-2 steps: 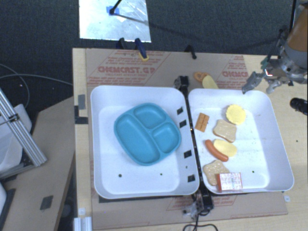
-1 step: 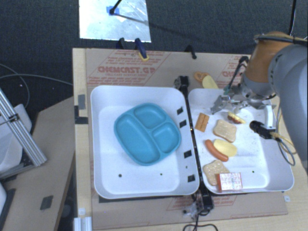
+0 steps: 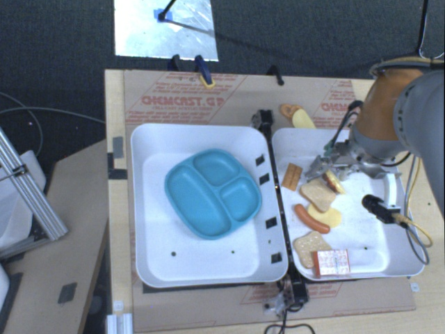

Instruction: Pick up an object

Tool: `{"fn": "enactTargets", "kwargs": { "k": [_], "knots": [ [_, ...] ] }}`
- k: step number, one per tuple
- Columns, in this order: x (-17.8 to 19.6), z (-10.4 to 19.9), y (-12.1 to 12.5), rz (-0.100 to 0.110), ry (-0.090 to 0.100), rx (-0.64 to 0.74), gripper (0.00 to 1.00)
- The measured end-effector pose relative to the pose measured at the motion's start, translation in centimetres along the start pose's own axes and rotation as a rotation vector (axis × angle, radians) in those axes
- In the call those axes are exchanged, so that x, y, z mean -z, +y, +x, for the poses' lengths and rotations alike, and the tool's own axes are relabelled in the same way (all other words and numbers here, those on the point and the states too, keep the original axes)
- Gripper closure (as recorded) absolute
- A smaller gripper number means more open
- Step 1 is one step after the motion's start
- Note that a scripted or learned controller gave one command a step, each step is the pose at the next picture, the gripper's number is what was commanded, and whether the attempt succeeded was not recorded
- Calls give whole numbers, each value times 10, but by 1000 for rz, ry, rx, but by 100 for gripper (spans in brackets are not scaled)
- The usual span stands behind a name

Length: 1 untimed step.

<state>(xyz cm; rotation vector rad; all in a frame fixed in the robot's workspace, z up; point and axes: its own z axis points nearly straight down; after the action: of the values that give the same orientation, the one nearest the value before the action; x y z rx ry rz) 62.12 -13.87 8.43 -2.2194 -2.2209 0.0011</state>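
Red letters on the brown cardboard sheet (image 3: 182,97) under the bins read "CHEMCAST GP", once at the top left and again, partly hidden, at the top right. The sheet lies on the table (image 3: 115,186). Two white bins sit side by side on it. The left bin (image 3: 149,256) holds a blue plate (image 3: 211,193) with three sections, and there is bare white floor all around the plate. The right bin (image 3: 396,256) holds toy food. A slice of bread (image 3: 318,196) lies near the middle, with a red sausage (image 3: 311,218) just below it, touching a yellow piece (image 3: 332,218). A brown cracker (image 3: 292,177) lies near the left wall. Another slice of toast (image 3: 308,245) sits near the bottom edge, and a small red and white packet (image 3: 332,262) lies on it; its print is too small to read. The right half of this bin has open floor. Outside the bin, at its top edge, lie an orange piece (image 3: 288,110) and a pale yellow piece (image 3: 304,120). The grey arm (image 3: 417,110) reaches in from the right. Its pincer (image 3: 331,171) is low over the upper part of the right bin, just above the bread. A small red and yellow piece (image 3: 334,182) sits at its tip, but I cannot tell whether the pincer is open or closed, or if it holds that piece.
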Motion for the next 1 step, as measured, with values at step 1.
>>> {"fn": "enactTargets", "kwargs": {
  "k": [1],
  "knots": [
    [19, -1, 9, -24, -5, 2, 100]
  ]
}}
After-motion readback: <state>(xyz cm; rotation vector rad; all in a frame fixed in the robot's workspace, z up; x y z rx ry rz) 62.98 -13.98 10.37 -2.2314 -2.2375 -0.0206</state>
